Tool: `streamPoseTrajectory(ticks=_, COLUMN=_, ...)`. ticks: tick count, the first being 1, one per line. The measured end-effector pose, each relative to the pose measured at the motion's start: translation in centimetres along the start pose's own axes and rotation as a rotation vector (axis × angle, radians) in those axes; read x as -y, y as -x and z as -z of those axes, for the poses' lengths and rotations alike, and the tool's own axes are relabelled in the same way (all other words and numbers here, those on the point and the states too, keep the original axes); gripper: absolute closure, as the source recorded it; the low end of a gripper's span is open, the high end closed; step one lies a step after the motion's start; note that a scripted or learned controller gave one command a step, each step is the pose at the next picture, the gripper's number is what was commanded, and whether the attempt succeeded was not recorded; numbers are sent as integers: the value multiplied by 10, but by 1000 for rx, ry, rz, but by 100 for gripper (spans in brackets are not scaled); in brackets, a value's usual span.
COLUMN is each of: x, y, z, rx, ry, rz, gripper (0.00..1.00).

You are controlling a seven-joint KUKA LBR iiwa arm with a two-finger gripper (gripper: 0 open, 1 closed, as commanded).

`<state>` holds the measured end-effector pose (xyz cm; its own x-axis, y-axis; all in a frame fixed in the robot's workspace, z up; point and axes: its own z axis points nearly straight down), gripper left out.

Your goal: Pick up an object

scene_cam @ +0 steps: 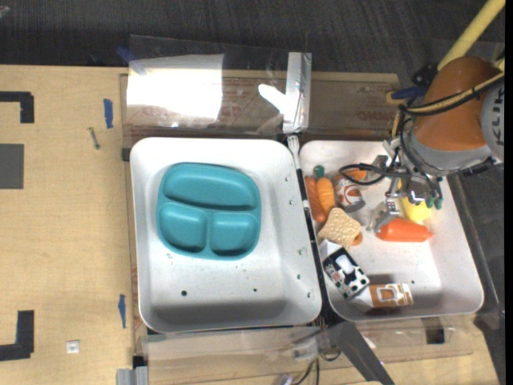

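fingers (398, 201) above orange carrot (403, 231)

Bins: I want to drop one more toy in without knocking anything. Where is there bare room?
Left bin: bare floor below the teal tray and along its left side. Right bin: bare at the lower right, below the orange carrot. Crowded along its left side and under the gripper.
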<state>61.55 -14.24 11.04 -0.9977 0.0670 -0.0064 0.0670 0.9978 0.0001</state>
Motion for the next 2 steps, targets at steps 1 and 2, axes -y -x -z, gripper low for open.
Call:
streamPoseTrajectory(ticks=1, x=-21, y=-26, z=-15, rx=16, ry=-4, rz=-190, gripper=0)
streamPoseTrajectory(ticks=2, x=-21, y=-26, z=-15, rx=16, ry=-4, rz=-190, gripper=0)
